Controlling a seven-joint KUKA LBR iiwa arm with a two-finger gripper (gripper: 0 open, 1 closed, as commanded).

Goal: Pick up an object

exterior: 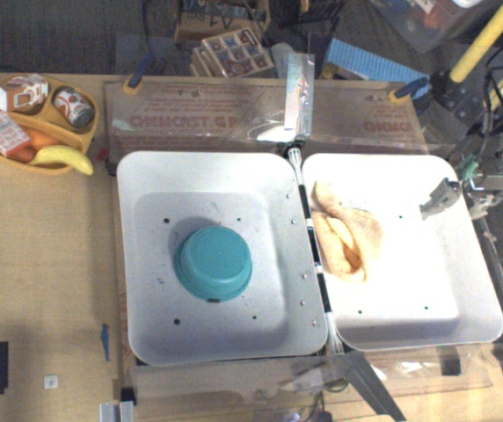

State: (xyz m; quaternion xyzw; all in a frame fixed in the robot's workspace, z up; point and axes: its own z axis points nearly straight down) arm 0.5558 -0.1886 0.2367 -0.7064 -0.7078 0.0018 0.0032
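One tan cloth [344,233] well left of the tool [441,197], finger state unclear.

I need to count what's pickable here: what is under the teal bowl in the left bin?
The teal bowl sits upside down on the left bin floor, with white floor visible around it. Whatever lies beneath its dome is covered, so I cannot tell.

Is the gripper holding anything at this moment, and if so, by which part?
Nothing held: the gripper hangs over the right bin's right edge, apart from the cloth.
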